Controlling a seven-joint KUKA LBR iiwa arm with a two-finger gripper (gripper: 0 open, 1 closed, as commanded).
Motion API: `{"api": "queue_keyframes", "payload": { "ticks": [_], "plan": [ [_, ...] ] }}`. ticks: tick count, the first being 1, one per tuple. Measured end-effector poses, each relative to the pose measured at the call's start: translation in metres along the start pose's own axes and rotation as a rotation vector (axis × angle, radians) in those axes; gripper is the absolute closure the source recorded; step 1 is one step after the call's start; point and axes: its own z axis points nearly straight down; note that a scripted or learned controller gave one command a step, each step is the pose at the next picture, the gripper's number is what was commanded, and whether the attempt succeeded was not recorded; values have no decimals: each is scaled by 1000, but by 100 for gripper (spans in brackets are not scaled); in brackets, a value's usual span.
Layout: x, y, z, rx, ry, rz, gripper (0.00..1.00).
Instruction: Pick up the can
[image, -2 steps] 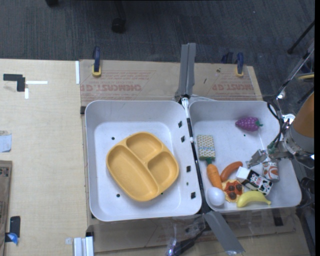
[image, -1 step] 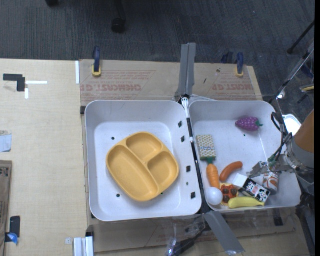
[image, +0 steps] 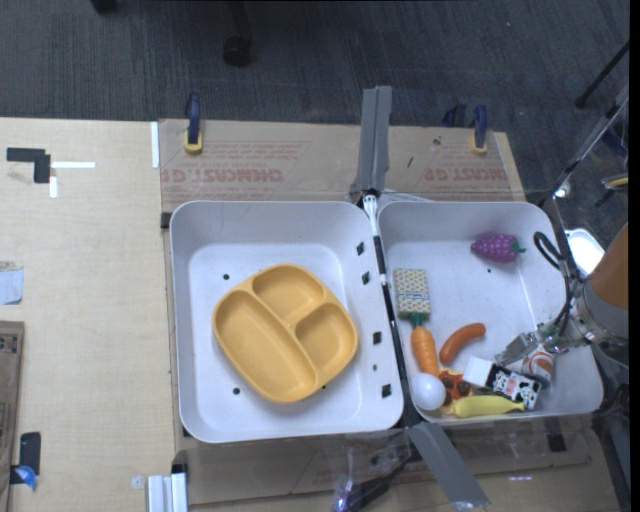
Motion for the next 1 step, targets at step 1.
{"api": "queue_keyframes", "payload": {
  "ticks": [1],
  "plan": [
    [6, 0, 1, 1, -4, 76, 0]
  ]
}}
